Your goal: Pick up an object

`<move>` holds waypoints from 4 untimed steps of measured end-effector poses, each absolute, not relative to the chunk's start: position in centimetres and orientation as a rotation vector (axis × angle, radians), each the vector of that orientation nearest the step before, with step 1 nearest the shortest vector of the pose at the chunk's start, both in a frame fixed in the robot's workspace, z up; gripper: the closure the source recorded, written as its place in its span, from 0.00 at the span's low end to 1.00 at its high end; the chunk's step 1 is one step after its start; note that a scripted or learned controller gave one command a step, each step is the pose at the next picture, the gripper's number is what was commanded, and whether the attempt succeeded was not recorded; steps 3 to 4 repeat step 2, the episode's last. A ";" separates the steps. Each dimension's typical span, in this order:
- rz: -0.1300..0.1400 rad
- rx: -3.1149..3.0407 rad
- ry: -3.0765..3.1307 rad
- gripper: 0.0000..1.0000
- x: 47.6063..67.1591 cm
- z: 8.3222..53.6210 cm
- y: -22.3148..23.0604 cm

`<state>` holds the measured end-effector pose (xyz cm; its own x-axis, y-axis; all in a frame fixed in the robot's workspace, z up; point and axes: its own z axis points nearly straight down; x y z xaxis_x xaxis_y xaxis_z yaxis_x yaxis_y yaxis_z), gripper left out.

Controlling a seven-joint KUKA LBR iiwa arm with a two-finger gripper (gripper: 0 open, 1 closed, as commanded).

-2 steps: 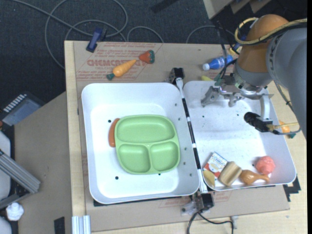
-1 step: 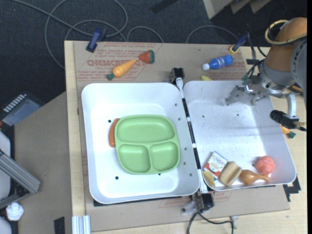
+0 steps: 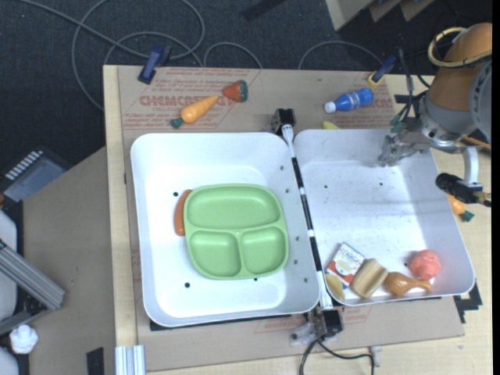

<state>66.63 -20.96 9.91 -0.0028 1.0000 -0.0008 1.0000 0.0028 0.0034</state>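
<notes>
Gripper (image 3: pixel 393 150) sits at the far right corner of the right bin (image 3: pixel 367 201), low over the bin floor near the back wall. Can't tell how it stands, too small and blurred at this angle. Nothing visibly in it.

Pickable stuff is all well away from the gripper, bunched along the near edge of the same bin:
- pink lump (image 3: pixel 426 263): toward the camera and a bit right of the gripper, near the bin's right wall
- tan curved piece (image 3: pixel 404 285): just beside the pink lump, touching or nearly so, further toward the camera
- beige cylinder (image 3: pixel 369 277): toward the camera, slightly left of the gripper, against the tan piece
- small red-and-white packet (image 3: pixel 344 259): left of the cylinder, touching it

Bare bin floor between the gripper and that cluster.

Left bin (image 3: pixel 156 209), well left of the gripper, holds a green divided tray (image 3: pixel 234 230) with an orange item (image 3: pixel 179 213) tucked at its left edge.

Behind the bins on the bench: blue-and-white bottle (image 3: pixel 349 101) just left of the gripper and further back, toy carrot (image 3: pixel 207 104) well to the left.
</notes>
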 end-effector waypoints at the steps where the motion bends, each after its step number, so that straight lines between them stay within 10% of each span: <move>1: 0.003 2.219 2.223 1.00 65.3 15.9 -14.9; 4: 0.000 2.222 2.226 1.00 66.6 12.5 -8.9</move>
